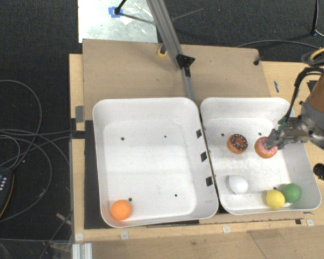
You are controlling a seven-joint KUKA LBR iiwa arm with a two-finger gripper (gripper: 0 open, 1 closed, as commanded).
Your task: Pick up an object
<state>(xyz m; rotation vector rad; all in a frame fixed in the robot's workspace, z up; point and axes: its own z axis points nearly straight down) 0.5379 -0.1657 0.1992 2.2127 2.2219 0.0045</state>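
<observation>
Gripper [274,141] low inside the right bin [243,102], close to that bin's right wall, about midway between its far and near edges. Carried on the grey arm [319,112], reaching in over the right rim. Wide or narrow: cannot tell from this slanted look down, since the dark tip merges with what lies beneath it.

Pink doughnut [265,150] flat on the bin floor directly at the gripper's tip, its right part overlapped by the dark metal, its left part plainly in sight. Touching or just above: cannot tell. Not visibly lifted off the floor.

Brown doughnut [237,143] with sprinkles just to the left of the pink one, near but apart, toward the bin's middle. White ball [238,184] nearer the front edge, left of centre. Yellow lemon [275,199] and green ball [292,192] touching each other in the near right corner, well apart from the gripper.

Left bin [146,102] side by side with the right one, edges meeting. Orange ball [121,210] alone in its near left corner.

Bench [221,74] of bare board beyond both bins, crossed by a slanting grey pole [164,20] ending near the far edge where the bins meet.
</observation>
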